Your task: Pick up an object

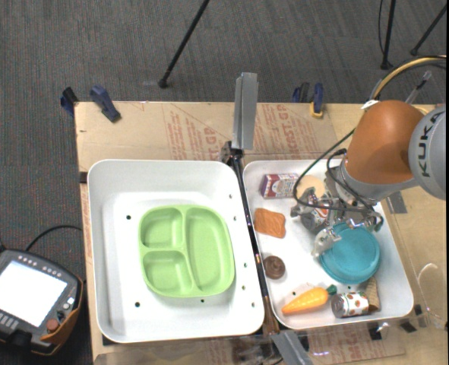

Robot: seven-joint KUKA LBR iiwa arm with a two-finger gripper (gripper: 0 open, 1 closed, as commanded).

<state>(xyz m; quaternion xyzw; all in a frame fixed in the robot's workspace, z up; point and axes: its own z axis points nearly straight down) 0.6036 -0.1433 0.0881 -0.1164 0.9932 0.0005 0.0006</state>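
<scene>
Left bin (102, 204): green tray (186, 251). Right bin (400, 280): carton (278, 185), brown slab (270, 222), cookie (273, 266), carrot (306, 300), can (351, 304), blue bowl (351, 255). Hand (332, 223) low at bowl's upper-left rim, under orange-banded arm (387, 143); grip impossible to tell.

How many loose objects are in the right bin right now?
6 that I can see: milk carton at the far left, toast, chocolate donut, carrot, can at the near edge, teal bowl. The gripper may hide more.
</scene>
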